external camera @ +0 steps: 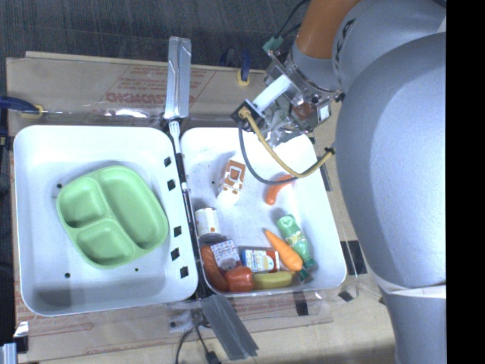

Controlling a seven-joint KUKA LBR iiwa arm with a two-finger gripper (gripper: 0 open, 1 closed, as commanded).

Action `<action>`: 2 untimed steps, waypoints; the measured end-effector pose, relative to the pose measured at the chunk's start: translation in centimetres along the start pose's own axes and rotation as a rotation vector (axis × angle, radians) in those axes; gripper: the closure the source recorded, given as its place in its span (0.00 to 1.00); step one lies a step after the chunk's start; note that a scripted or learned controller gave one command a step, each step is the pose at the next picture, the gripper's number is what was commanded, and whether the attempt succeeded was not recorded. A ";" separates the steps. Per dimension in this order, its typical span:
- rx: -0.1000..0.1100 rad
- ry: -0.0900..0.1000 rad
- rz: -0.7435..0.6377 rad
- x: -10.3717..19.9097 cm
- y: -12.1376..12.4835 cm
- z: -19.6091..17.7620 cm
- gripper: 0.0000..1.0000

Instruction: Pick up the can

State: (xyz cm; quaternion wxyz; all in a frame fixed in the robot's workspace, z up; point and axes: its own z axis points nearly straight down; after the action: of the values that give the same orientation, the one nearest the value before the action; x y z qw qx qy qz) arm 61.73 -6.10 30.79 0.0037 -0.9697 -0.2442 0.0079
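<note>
The can (205, 221) is small and white with a red band. It stands near the left wall of the right bin (327, 226), about halfway down. My gripper (286, 122) hangs over the far edge of that bin, well up and to the right of the can, partly hidden by wrist hardware and a yellow cable. Nothing shows between the gripper and the can except bare bin floor and a small carton (233, 177).
In the right bin lie an orange piece (276, 190), a green bottle (293, 235), a carrot (285, 250), a banana (273, 280), a red pepper (239, 279) and a juice box (261, 260). A green divided plate (114, 214) sits in the left bin (30, 279).
</note>
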 end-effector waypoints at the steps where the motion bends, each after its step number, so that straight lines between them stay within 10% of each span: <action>1: -0.006 0.006 -0.240 -0.2 -2.6 -1.8 1.00; 2: -0.004 0.004 -0.105 2.3 -1.1 2.8 1.00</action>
State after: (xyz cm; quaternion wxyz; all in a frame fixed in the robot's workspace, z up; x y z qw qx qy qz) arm 63.21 -4.06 27.98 0.0024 -0.9555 -0.2950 0.0055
